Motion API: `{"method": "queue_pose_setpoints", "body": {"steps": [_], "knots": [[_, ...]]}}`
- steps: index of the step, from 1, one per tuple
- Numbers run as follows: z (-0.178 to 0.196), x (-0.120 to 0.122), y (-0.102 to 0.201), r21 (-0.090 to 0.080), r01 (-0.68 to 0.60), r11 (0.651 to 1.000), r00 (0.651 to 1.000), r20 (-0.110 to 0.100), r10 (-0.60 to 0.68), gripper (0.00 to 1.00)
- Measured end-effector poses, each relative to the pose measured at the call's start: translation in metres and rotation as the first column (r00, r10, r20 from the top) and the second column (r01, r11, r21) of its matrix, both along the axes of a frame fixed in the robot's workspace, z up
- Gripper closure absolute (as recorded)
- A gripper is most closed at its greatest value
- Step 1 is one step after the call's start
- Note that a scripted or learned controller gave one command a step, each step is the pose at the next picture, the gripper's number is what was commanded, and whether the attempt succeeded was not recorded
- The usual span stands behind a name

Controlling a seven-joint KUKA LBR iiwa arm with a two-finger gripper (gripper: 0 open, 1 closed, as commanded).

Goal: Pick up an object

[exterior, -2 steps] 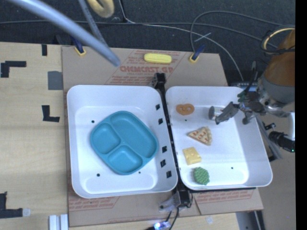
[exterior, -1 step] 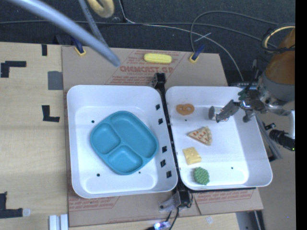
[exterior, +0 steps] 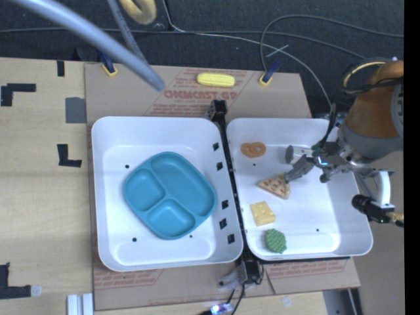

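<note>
Arm (exterior: 377, 110) cut by right edge; end effector (exterior: 295, 166) fingers blurred.

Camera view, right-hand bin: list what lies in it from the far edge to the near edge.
Pretzel-shaped cookie → pizza slice → yellow cheese block → green leafy piece.

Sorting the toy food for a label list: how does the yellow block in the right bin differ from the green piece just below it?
The yellow block is pale yellow, squarish and flat-faced; the green piece is dark green, rounded and bumpy. The yellow block sits nearer the bin's middle, the green piece close to the front wall. Both are small, lie loose on the right bin floor, apart from the gripper.
</note>
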State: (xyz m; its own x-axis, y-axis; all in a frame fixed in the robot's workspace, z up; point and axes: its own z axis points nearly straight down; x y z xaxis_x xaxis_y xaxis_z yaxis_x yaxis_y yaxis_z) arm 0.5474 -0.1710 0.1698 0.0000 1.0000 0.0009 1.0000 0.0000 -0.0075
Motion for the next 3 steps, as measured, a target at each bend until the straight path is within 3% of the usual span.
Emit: {"method": "queue_pose_setpoints", "body": {"steps": [1, 2, 3], "knots": [[-0.064, 0.003, 0.004, 0.000, -0.001, 1.000, 1.000, 0.001, 0.001, 0.00], [-0.082, 0.004, 0.003, -0.003, -0.001, 1.000, 1.000, 0.009, 0.001, 0.00], [-0.069, 0.006, 0.006, 0.005, -0.003, 1.000, 1.000, 0.012, 0.003, 1.00]]}}
